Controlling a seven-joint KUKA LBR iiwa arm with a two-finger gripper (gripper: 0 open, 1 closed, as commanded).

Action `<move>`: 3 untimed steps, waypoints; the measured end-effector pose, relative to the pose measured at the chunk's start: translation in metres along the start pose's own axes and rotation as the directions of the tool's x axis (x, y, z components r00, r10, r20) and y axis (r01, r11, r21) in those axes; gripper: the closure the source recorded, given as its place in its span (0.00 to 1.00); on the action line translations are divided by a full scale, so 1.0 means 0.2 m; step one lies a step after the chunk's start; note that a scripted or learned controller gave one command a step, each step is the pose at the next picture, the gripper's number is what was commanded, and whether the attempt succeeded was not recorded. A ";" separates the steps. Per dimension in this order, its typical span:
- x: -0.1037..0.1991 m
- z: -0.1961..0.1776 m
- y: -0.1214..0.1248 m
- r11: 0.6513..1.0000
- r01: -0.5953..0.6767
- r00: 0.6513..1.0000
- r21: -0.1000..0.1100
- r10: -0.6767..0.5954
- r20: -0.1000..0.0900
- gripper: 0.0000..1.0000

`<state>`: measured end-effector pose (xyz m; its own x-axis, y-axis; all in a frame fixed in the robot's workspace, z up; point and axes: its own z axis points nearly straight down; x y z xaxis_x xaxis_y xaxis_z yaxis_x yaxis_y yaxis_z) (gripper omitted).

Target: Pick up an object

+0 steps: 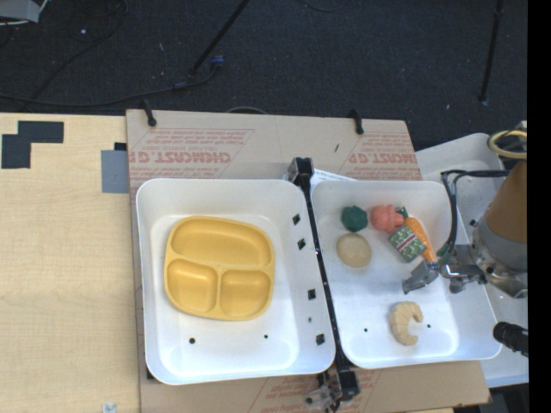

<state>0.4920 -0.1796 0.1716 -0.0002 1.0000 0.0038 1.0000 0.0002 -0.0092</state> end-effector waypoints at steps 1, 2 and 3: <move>-0.03 0.30 0.02 1.000 0.000 1.000 -0.001 0.000 0.001 0.00; -0.03 0.43 0.02 1.000 0.000 1.000 -0.005 0.000 0.002 0.00; -0.03 0.36 0.02 1.000 -0.004 1.000 -0.009 0.004 0.003 1.00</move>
